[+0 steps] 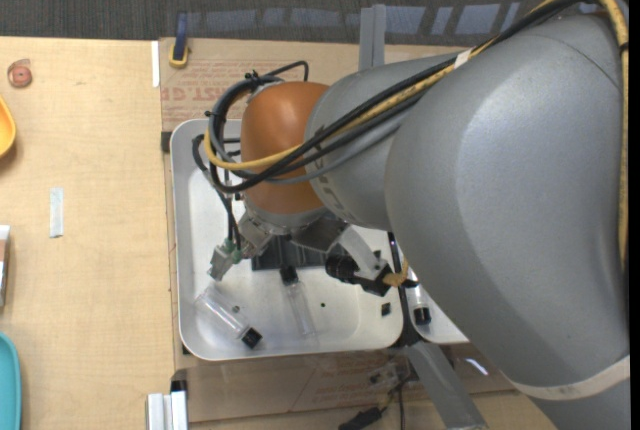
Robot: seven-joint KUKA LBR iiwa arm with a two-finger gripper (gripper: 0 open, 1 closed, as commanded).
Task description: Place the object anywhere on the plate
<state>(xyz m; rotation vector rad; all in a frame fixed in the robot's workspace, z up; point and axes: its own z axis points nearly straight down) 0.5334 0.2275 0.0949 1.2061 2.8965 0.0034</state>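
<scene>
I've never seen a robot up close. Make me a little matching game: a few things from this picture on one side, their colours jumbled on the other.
Things:
1. bin
2. band above the wrist
3. cable running along the arm
4. big arm shell

Colours:
A. yellow
B. grey
C. white
D. orange

Pairs: 1-C, 2-D, 3-A, 4-B
</scene>
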